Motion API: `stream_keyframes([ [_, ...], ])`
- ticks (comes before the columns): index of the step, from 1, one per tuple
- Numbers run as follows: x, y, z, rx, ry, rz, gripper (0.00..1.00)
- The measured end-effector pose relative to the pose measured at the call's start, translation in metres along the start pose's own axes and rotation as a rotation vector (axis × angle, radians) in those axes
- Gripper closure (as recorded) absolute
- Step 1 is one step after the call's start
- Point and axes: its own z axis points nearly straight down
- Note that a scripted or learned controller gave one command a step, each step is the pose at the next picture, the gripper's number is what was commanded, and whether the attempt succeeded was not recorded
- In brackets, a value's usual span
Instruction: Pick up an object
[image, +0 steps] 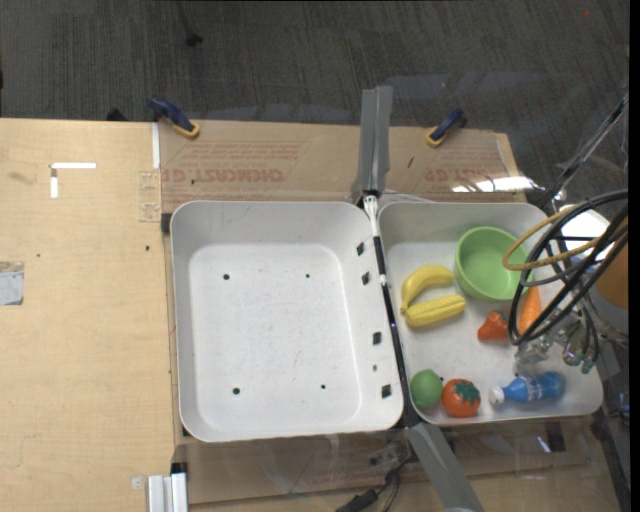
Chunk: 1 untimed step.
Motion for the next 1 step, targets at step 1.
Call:
stream_keyframes([
  [1, 0.0024, -0.0004, 0.0047, 0.000, 0.008, -0.458, 1.00],
])
